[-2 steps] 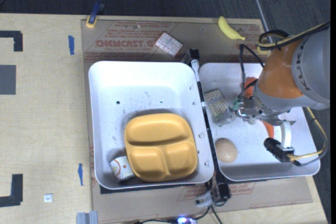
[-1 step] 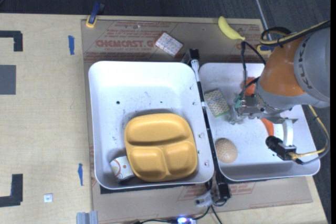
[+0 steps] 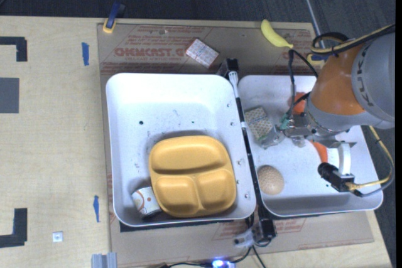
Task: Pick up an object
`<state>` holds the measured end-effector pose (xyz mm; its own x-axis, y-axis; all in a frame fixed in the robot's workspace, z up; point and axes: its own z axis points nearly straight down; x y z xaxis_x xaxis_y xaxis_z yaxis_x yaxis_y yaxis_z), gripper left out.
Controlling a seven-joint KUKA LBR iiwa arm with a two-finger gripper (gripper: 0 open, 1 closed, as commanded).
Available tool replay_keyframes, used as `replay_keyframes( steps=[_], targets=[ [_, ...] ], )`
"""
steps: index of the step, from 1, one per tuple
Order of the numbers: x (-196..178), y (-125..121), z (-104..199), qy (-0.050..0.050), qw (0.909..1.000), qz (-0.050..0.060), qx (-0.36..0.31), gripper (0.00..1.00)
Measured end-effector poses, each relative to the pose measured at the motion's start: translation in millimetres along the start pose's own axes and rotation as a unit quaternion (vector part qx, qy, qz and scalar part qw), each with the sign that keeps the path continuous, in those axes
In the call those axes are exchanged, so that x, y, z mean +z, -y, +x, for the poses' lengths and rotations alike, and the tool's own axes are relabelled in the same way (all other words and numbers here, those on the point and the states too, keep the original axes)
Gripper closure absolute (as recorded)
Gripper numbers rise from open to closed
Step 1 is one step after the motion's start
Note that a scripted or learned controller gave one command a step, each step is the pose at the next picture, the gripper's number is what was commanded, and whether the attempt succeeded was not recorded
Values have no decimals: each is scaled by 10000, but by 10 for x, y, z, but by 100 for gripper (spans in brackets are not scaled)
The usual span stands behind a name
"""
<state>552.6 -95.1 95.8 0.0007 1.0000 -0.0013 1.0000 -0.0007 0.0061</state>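
The right bin [image 3: 314,201] holds a beige round ball [image 3: 271,179] near its front left. A pale patterned packet [image 3: 257,122] lies by its left wall. An orange object [image 3: 321,151] shows partly under the arm. My gripper [image 3: 281,132] hangs low over the right bin's left half, right beside the packet and a small clear piece [image 3: 270,140]. Whether it touches either one is hidden by the wrist. The left bin [image 3: 125,110] holds a yellow compartment tray [image 3: 191,174] and a small white-and-orange ball [image 3: 144,199] at its front left corner.
The grey arm with its orange band [image 3: 339,94] covers the right bin's right half, trailing cables [image 3: 352,182]. Behind the bins, on the cardboard, lie a yellow banana-shaped item [image 3: 275,35] and a small patterned card [image 3: 201,52]. A blue clamp [image 3: 113,16] grips the far left corner.
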Motion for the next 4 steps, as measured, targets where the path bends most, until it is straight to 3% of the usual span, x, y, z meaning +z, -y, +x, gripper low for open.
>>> replay_keyframes(
  steps=[1,2,3,4],
  targets=[
    [105,-685,-64,-3,10000,18,-12,0],
    [102,125,-96,-5,10000,29,2,0],
    [98,498,7,-7,10000,18,-3,0],
    [102,-16,16,-2,10000,14,-9,0]
  ],
)
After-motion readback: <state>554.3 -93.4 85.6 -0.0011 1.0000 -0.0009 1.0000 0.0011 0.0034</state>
